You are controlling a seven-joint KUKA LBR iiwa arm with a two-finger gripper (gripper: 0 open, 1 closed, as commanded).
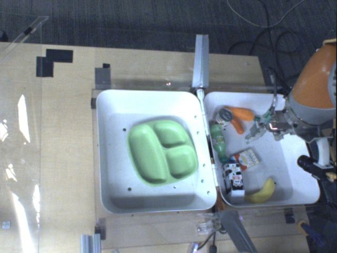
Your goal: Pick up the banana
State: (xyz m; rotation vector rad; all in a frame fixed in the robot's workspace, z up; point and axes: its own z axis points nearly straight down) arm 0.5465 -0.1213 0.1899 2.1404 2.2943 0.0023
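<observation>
lab | wooden bench point(52, 141) | two white bins point(105, 157) | loose cables point(263, 15)

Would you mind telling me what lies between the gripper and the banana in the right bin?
In the camera view, a small orange-and-white packet lies between the gripper and the banana; around it is bare bin floor.
</observation>
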